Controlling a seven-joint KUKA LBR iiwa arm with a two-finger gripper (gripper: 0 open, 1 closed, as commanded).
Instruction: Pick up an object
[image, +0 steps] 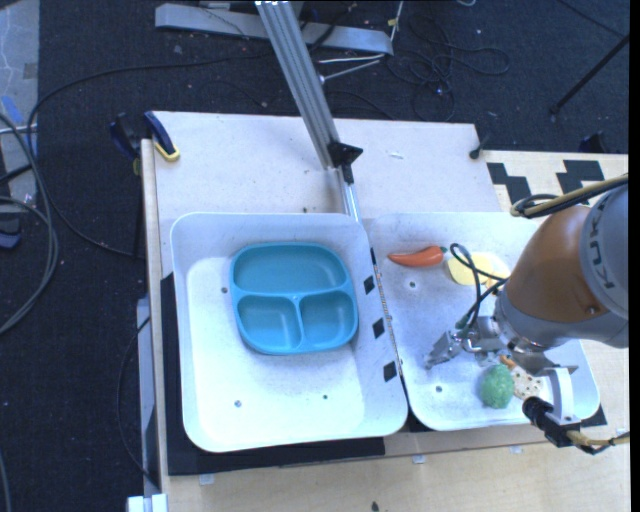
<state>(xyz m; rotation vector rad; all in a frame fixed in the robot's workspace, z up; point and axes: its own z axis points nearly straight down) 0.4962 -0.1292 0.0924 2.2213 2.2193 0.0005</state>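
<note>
In the right bin (420, 300) lie an orange carrot-like piece (416, 257) at the back, a pale yellow object (478, 268) beside it, and a green lumpy object (495, 386) near the front. My gripper (447, 348) hangs low over the bin's middle, pointing left, with the grey and orange arm (560, 285) behind it. It looks open, with nothing between its fingers. The green object sits just right of and in front of the gripper, apart from it. The arm partly covers the yellow object.
A blue divided plate (295, 298) rests in the left bin (200, 340). A slanted metal pole (305, 80) rises from the back, ending near the divide between the bins. Black markers (381, 327) line that divide.
</note>
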